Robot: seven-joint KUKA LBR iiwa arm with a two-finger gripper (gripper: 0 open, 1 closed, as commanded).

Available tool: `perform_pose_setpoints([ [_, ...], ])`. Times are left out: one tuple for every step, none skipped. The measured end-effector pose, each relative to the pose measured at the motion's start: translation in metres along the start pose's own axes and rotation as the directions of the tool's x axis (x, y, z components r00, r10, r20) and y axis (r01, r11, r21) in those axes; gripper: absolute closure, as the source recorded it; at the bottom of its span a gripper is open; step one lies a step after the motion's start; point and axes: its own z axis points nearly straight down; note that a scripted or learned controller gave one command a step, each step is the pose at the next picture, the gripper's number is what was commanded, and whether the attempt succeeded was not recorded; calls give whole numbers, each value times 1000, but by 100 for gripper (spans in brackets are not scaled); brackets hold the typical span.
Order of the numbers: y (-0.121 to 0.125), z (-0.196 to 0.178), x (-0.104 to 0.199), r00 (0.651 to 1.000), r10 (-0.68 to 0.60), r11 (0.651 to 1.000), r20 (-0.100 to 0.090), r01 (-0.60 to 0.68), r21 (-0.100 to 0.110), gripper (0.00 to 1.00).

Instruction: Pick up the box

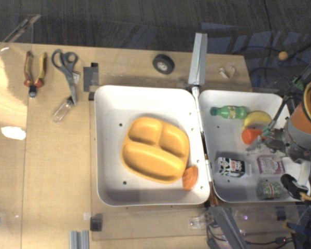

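Note:
A small black-and-white patterned box [230,167] lies flat near the front left of the right bin [217,139]. A pale purple box or pouch [269,165] lies to its right. My gripper [266,138] reaches in from the right edge and hangs over the middle of the right bin. It sits just right of a red-orange object [251,136] and above the purple box. The patterned box is apart from the gripper, lower and to its left. Nothing shows as held.
The right bin also holds a green bottle [229,111], a banana [257,119] and a green can [269,189]. The left bin [106,139] bears a large yellow lumpy object [155,149] and a small orange piece [189,177]. Scissors [67,69], pliers [33,71] and a tape roll [164,64] lie on the bench.

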Motion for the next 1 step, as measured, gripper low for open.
perform_pose_setpoints([
  [-16, 10, -7, 979, 205, 979, -1, -205, -4, 0],
])
